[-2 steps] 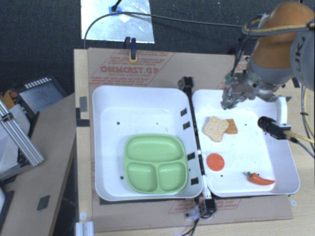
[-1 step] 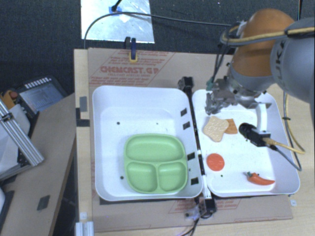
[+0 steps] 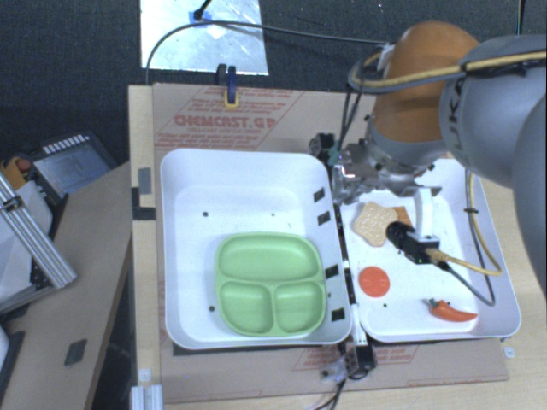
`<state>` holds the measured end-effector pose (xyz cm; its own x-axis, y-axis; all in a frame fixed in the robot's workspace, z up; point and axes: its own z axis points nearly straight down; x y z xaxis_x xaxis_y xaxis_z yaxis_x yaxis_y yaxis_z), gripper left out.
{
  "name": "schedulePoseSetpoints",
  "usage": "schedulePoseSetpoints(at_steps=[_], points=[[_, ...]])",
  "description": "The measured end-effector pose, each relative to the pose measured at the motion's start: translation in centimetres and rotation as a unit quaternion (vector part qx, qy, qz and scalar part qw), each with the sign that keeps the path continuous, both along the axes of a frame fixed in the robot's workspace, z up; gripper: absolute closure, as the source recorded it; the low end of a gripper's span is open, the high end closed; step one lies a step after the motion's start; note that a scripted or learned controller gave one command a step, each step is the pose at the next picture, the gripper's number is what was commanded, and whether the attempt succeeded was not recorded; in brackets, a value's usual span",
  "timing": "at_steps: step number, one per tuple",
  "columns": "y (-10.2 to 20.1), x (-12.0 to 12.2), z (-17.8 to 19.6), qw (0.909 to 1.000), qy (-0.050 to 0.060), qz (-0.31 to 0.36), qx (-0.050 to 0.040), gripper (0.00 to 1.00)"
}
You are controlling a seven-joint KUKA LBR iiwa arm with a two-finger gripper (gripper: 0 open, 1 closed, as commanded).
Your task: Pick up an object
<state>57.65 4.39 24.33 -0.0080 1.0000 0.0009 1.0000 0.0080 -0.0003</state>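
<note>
Now | arm [image 3: 500, 101] bent low over right bin [image 3: 506, 313] | end effector [image 3: 352, 178] grip: cannot tell

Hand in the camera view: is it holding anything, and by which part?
It cannot be told. The hand is over the right bin, beside the tan cracker, and the arm hides whether it grips anything.

Grey arm [image 3: 504, 114], rounded orange band [image 3: 427, 67], silvery wrist.
</note>
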Motion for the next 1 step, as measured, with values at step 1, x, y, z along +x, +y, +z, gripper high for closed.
schedulePoseSetpoints(at_steps=[1], points=[[4.41,-1.83,-1.34,1.0,0.0,0.0,0.0004,1.0]])
